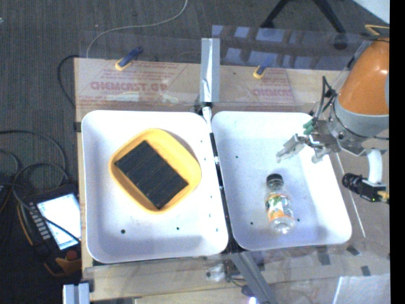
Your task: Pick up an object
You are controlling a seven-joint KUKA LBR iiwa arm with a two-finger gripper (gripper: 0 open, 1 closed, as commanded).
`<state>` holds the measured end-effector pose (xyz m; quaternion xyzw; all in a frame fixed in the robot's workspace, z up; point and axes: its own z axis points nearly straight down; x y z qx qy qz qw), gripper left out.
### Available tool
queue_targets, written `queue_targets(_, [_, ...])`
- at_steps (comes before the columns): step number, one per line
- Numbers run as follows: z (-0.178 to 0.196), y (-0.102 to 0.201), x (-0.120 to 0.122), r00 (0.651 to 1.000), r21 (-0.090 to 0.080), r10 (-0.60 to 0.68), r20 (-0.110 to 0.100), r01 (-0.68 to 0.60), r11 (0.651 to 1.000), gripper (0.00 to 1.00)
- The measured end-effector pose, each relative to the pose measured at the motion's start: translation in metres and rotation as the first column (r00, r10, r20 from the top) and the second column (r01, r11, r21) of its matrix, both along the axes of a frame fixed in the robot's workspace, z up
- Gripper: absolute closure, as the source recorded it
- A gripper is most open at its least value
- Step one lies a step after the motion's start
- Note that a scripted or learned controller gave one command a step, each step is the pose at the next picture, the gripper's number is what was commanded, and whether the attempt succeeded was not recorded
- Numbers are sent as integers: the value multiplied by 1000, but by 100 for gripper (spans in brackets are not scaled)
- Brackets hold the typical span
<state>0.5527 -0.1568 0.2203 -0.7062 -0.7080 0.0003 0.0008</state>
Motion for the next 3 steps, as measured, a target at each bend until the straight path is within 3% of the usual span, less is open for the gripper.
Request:
queue_targets(1, [61,-32,42,968,-4,252,2,-252,968,0])
queue_targets(2, [32,-9,-14,937,-1,349,1,-349,937,0])
queue_targets(3, [-125,32,-58,900,-2,435,5,-435,900,0])
